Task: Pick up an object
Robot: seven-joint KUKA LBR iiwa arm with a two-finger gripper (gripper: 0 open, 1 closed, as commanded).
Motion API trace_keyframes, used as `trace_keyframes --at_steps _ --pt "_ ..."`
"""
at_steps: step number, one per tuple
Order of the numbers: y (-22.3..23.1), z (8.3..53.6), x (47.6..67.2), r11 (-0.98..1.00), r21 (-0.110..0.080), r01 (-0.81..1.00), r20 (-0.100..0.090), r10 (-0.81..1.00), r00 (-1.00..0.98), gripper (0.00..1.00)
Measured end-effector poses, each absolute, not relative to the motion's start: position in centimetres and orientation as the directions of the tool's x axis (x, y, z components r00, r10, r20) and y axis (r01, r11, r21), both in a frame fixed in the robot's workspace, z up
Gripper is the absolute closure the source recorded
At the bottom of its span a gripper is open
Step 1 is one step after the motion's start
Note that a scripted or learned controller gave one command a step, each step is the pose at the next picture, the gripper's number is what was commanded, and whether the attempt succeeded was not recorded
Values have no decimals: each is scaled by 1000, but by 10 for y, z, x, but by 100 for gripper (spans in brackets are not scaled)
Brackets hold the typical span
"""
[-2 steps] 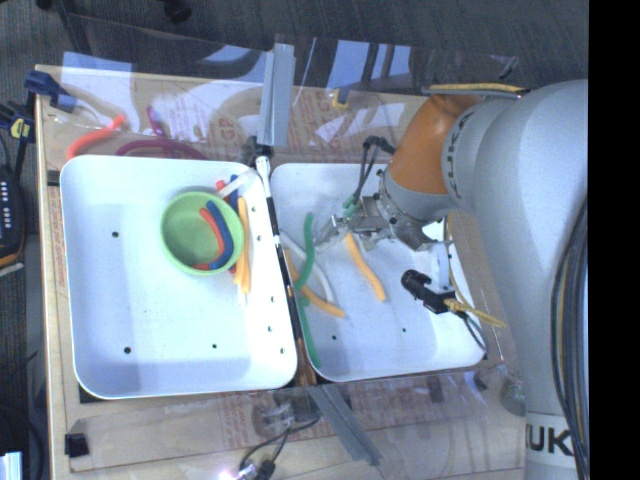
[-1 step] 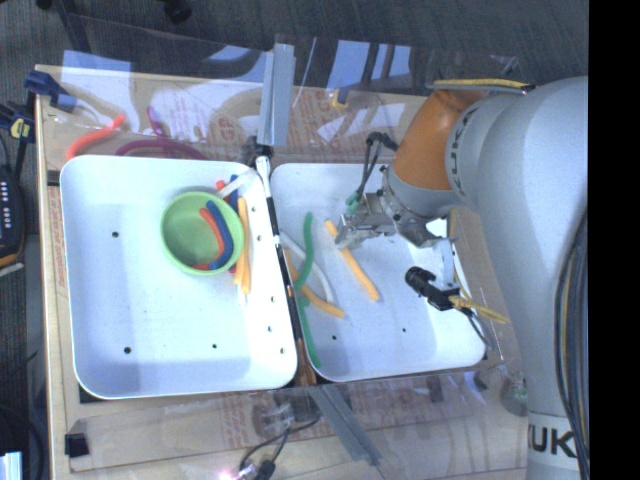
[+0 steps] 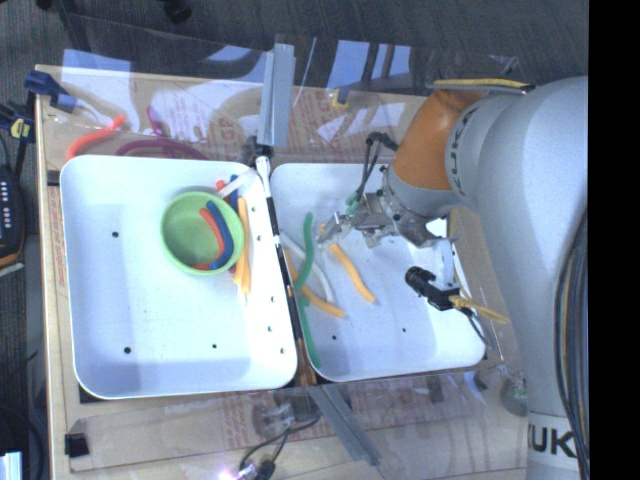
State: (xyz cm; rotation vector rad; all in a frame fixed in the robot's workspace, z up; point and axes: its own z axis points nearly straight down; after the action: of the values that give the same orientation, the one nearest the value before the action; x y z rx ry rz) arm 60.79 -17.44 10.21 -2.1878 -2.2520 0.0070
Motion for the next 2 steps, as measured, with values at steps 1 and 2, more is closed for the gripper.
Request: trace_keyframes --at_steps 1,2 --pt "-150 95 592 108 4 994 -5 994 -108 0" --pt "-149 104 592 114 0 994 -5 993 -114 100"
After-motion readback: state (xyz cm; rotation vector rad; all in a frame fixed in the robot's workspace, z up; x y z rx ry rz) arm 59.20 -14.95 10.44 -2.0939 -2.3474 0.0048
